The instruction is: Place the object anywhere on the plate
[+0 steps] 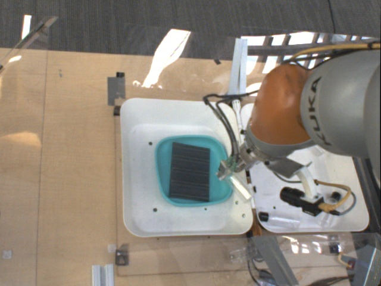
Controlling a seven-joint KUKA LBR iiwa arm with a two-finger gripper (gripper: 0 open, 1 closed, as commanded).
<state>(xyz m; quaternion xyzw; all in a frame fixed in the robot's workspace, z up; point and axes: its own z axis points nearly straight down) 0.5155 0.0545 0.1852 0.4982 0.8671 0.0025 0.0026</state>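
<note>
Teal, the plate (pixel 193 170) sits in the middle of the left white bin (pixel 138 159), and a dark ribbed rectangular object (pixel 190 171) lies flat on it. The gripper (pixel 231 167) hangs over the plate's right rim; I cannot tell its state. "KUKA" reads on the grey arm (pixel 345 100).

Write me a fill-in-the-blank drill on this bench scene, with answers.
1. The dark ribbed block lies on the ____ plate.
2. The plate sits in the ____ bin of the two.
3. The pincer hangs at the plate's ____ edge.
4. The band above the arm's wrist is ____.

Answers: teal; left; right; orange
</note>
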